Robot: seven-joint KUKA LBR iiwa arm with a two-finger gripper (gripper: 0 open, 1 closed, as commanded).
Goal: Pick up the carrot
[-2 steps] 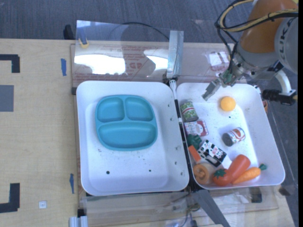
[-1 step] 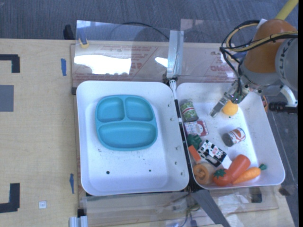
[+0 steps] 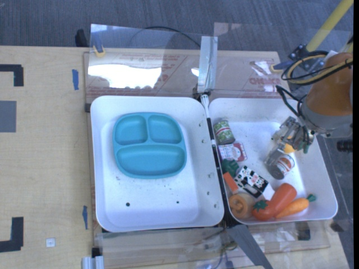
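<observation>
Orange and tapered, the carrot (image 3: 296, 207) lies at the front edge of the right bin (image 3: 328, 178), beside a red pepper (image 3: 279, 198). The gripper (image 3: 293, 134) hangs above a small can (image 3: 280, 164); whether it is open or closed, I cannot tell.

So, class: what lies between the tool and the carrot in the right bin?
In the camera view, a small tin can on its side lies between the tool and the carrot; beyond the can, bare bin floor.
</observation>
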